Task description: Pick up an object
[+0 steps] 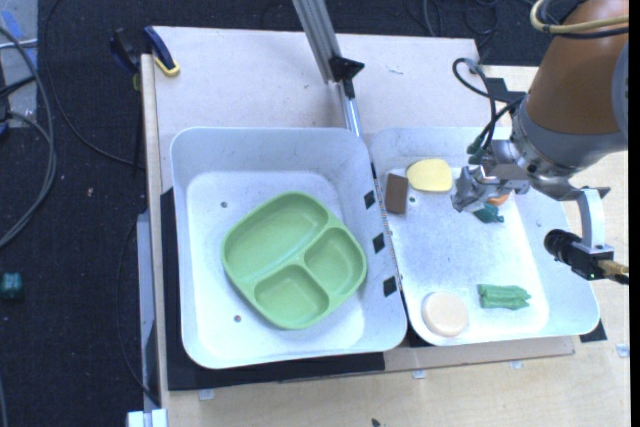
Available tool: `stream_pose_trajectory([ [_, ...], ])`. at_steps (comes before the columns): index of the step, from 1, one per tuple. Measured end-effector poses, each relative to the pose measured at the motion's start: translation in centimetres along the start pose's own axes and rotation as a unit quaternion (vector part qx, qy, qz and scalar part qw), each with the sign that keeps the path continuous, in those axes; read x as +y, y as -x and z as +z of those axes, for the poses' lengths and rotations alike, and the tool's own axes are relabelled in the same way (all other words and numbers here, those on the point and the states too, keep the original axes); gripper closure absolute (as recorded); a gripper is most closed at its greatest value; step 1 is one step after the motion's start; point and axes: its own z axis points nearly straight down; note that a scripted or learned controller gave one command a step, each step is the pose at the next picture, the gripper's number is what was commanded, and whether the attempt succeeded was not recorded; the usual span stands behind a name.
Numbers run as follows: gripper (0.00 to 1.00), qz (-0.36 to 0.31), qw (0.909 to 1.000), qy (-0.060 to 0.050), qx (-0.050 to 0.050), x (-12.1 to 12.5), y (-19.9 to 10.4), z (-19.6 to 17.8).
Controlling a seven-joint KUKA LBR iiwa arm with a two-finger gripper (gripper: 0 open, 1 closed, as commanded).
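My gripper (474, 197) hangs low over the upper middle of the right bin (560, 315). A small teal and orange thing (490, 212) lies right beside it, partly hidden under the gripper. A yellow rounded piece (430, 175) lies just to its left, next to a brown block (396, 193) by the bin's left wall. Toward the front of that bin lie a cream round disc (445, 313) and a green crinkled piece (502, 296).
The left bin (200, 215) holds a light green divided plate (293, 259). A slanted metal post (318, 10) runs down to the wall between the bins. The grey and orange arm (580, 85) covers the right bin's far right corner.
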Motion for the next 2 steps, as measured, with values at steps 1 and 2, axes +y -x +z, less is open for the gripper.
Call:
stream_pose_trajectory([
  [1, 1.0, -0.001, 1.0, 0.0, 0.0, 0.0, -5.4, -0.4],
  [2, 1.0, 0.0, 1.0, -0.001, 0.0, 0.4, -9.9, 0.6],
])
